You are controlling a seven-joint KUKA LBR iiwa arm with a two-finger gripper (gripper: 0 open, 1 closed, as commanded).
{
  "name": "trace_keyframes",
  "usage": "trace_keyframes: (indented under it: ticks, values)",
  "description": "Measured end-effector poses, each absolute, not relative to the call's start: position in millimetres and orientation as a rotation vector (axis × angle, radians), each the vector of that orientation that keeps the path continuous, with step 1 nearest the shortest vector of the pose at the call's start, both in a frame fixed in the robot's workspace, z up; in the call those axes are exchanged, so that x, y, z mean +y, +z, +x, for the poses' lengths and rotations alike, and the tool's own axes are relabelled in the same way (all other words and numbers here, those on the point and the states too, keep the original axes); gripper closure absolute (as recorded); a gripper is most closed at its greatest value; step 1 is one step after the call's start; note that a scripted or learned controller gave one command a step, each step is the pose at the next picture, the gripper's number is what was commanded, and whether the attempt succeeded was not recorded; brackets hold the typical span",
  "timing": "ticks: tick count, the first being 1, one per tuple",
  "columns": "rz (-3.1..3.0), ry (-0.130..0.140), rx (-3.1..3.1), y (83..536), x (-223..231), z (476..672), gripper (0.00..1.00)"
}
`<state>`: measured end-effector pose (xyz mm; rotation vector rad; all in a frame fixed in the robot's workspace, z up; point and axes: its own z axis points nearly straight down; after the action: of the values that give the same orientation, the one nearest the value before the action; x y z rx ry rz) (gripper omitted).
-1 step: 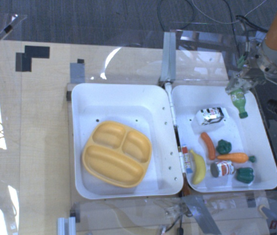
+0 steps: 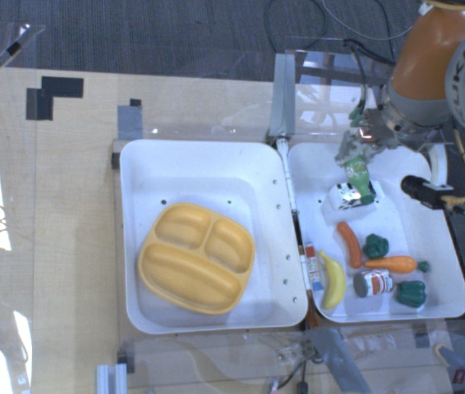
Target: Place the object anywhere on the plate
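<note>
A yellow plate (image 2: 195, 258) with three compartments lies in the left white bin (image 2: 142, 179). My gripper (image 2: 356, 156) hangs over the back of the right bin (image 2: 446, 245), under the arm's orange band. Directly below it is a green and white carton (image 2: 356, 189), which rests on or just above the bin floor. Whether the gripper touches the carton I cannot tell.
In the right bin's front half lie a red sausage (image 2: 348, 243), a banana (image 2: 332, 280), a carrot (image 2: 392, 263), a green broccoli piece (image 2: 375, 245), a green pepper (image 2: 411, 294) and a small can (image 2: 371, 283). A metal divider (image 2: 283, 105) stands between the bins at the back.
</note>
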<state>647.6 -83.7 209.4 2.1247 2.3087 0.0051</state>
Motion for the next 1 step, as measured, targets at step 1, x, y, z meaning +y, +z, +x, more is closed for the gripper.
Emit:
trace_keyframes:
  ticks: [1]
  values:
    - [2.063,0.005,2.366,185.0,15.8,606.1,1.0]
